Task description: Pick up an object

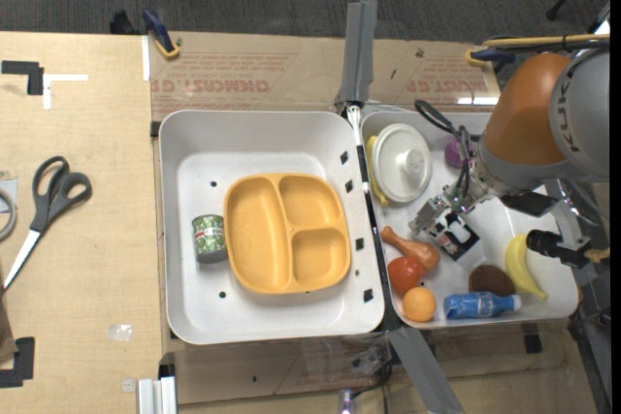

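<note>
My gripper [443, 224] hangs low in the right bin [464, 116], in its middle, below the orange-banded wrist. Just left of it lies an orange drumstick-shaped toy [409, 247]. A red tomato [405, 274] and an orange [418, 304] sit below that. A white lidded bowl [403, 161] stands at the bin's back left, with a purple piece [453, 152] beside it. A blue bottle [480, 305], a brown round thing [491, 280] and a banana [522, 265] lie along the front right. Nothing shows between the fingers.
The left bin [184, 305] holds a yellow divided plate [288, 232] and a small green can [209, 238] to its left. Scissors [44, 208] lie on the bench at far left. A grey divider bar [358, 53] rises between the bins.
</note>
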`<state>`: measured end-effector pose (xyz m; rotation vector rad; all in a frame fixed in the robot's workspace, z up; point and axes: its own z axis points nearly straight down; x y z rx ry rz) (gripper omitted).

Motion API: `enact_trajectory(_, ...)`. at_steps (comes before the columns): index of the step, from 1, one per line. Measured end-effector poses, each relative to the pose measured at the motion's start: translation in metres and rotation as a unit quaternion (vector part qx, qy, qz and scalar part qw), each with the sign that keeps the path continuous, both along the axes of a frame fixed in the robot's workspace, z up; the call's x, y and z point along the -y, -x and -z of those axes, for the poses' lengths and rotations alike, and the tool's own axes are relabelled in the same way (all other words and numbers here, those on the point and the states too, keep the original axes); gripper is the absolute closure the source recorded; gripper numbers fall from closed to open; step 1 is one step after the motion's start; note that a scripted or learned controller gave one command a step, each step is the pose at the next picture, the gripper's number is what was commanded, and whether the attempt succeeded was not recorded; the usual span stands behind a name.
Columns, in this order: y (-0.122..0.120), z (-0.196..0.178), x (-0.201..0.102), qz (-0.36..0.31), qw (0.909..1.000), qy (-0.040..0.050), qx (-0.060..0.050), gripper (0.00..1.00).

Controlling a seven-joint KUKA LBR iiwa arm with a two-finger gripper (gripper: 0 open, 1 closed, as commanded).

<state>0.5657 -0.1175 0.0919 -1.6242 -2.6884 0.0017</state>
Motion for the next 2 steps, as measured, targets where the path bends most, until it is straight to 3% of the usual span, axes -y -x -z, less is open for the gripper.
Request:
enact_trajectory(1,0.0151,0.0004,0.0084,0.046,0.9990,-0.0002,0.000,0.00)
enact_trajectory(2,0.0143,-0.0089,0.0086,0.044,0.9990,0.0002,0.001,1.00)
